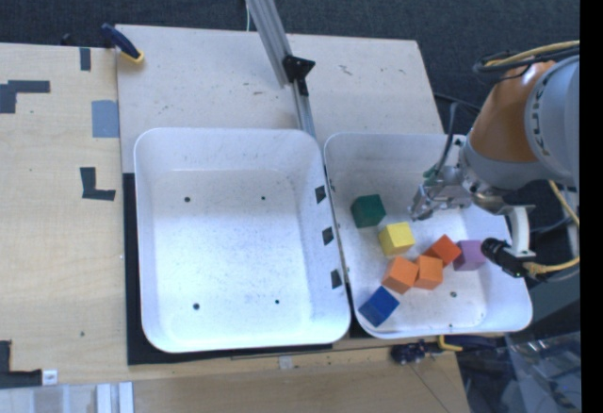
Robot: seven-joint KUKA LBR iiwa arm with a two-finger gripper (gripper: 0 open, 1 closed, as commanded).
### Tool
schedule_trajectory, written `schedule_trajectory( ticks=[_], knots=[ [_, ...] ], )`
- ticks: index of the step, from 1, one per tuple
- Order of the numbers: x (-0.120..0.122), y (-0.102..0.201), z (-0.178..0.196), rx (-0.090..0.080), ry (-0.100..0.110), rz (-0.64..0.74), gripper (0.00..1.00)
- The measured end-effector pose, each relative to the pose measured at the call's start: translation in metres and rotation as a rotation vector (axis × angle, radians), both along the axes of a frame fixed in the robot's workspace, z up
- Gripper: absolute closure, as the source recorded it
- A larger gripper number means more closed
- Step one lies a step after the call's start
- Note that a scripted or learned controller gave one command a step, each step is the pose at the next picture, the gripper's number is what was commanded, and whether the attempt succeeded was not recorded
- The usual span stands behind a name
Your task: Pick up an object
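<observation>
Grey arm entering from the right, its orange band above the wrist, bent down over the right bin [377, 152]; gripper [426, 204] hangs low inside that bin, near its right wall, fingers pointing downward

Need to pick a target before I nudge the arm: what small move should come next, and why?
Probably ease the claw down and a little toward the yellow block. It hangs over the right bin just up and right of that block, with nothing visible between its tips, and the yellow block looks like the nearest one.
</observation>
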State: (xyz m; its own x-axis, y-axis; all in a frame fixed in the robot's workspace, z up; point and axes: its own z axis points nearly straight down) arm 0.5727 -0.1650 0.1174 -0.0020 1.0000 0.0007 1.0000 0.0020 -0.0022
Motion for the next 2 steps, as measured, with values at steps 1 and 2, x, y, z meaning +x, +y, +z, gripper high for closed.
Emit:
schedule_trajectory(
  ticks=[1,2],
  knots=[
    [-0.009,-0.003,0.055,-0.002,-0.005,-0.002,1.00],
    [0.001,-0.009,0.106,-0.003,-0.007,0.000,1.00]
  ],
)
